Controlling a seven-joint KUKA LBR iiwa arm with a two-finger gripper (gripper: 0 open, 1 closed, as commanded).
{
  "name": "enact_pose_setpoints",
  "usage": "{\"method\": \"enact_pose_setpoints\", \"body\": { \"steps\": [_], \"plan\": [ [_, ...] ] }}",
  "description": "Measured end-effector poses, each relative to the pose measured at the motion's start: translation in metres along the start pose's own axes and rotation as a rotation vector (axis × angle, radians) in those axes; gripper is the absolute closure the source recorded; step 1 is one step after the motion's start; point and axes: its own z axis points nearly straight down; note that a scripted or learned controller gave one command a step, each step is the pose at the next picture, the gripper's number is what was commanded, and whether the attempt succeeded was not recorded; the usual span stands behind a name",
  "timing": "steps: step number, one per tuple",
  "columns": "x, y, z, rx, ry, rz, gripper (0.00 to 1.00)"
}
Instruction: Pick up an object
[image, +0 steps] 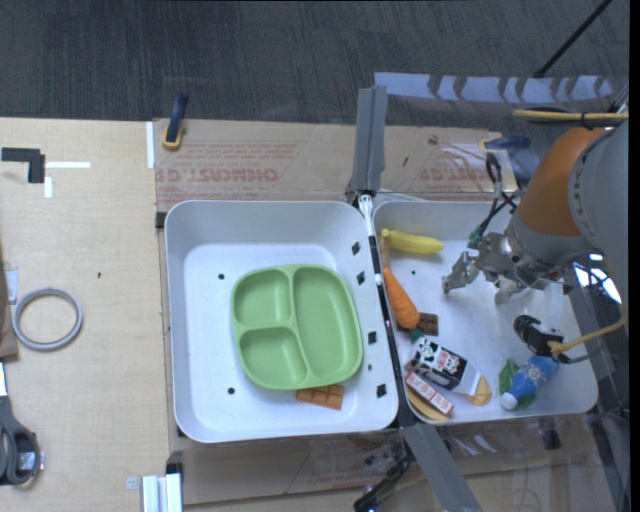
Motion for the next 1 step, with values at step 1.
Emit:
{"method": "enact_pose_setpoints", "body": {
  "steps": [1],
  "plan": [
    [0.0300,0.0672,-0.0006,-0.001,0.000,0.148,0.00]
  ]
}}
